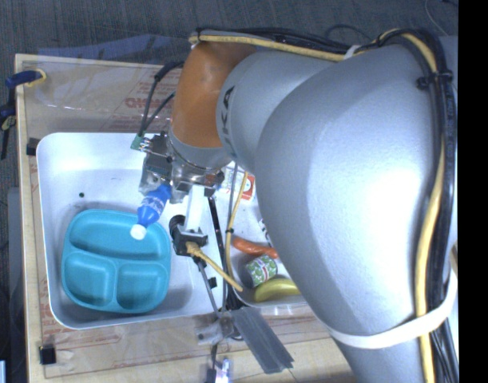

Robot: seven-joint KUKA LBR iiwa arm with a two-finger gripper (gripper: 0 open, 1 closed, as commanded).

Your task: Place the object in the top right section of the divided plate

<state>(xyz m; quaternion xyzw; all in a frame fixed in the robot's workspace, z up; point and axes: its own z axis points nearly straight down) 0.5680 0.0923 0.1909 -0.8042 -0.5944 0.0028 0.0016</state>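
Blue plastic bottle with a white cap (150, 211) hangs tilted, pinched in the gripper (159, 188), over the upper right rim of the turquoise divided plate (116, 262); judged mid-placement, the next move needs lowering and release.

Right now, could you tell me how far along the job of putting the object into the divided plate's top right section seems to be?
Partway. Done: the blue bottle is out of the right bin and up under the gripper, which appears to hold it. In hand: it hangs tilted, white cap down, over the upper right edge of the blue divided plate in the left bin. Left: lowering and releasing it there.
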